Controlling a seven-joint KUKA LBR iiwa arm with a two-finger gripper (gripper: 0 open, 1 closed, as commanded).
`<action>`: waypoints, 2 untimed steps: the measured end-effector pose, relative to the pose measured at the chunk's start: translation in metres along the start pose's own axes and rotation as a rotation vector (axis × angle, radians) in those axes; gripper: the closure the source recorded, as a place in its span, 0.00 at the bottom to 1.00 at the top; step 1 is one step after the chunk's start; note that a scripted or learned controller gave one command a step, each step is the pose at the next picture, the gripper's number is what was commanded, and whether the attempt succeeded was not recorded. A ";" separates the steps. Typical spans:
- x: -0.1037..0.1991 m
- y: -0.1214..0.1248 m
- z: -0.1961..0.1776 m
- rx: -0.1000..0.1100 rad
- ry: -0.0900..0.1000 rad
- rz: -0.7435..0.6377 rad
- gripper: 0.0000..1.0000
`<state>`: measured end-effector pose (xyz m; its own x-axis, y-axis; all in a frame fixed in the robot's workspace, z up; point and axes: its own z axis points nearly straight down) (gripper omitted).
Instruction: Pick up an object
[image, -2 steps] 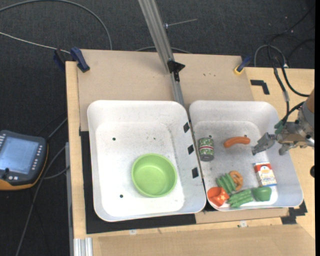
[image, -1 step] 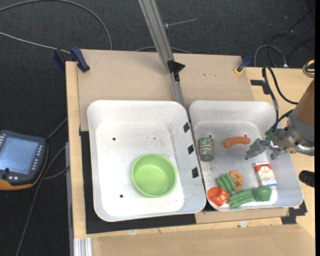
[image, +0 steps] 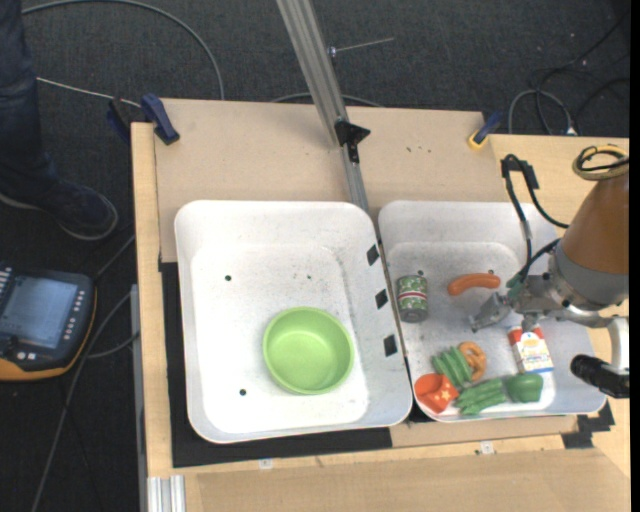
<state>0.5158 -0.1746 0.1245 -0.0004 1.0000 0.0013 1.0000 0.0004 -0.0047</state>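
The closest thing to the gripper (image: 492, 312) right now is the orange sausage-shaped toy (image: 472, 284), lying flat in the right-hand shallow white bin (image: 440, 222), just to the far-left of the metal tip. The tip sits low over the bin floor, a little right of the bin's middle, and I honestly can't tell how the fingers are set, the grey metal there is too small and blurry to read. Nothing is visibly between them.

Just to the right of and nearer than the tip there's a small white carton with a red top (image: 531, 350), standing or lying close under the wrist. Left of the sausage is a little green-and-white printed can (image: 411, 297), upright, near the bin's left wall.

Along the near edge of that bin there's a pile of toy food: a red pepper-like piece (image: 433, 391), green bean-pod shapes (image: 462, 378), a small orange pretzel-looking thing (image: 472, 354) and a chunky green piece (image: 523, 386), all touching or nearly so.

The grey arm with the orange band (image: 600, 235) comes in from the right, with a black cable looping over it.

The left-hand shallow white bin (image: 215, 250) holds a round lime-green plastic bowl (image: 307, 349), sitting toward its near right part. Both bins rest side by side on the tan wooden counter (image: 260, 150).
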 end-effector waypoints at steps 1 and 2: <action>0.000 0.001 -0.013 -0.006 -0.001 0.000 1.00; 0.002 0.000 -0.076 -0.010 -0.003 0.000 1.00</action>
<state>0.5157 -0.1729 0.2003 -0.0006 1.0000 -0.0012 1.0000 0.0006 0.0057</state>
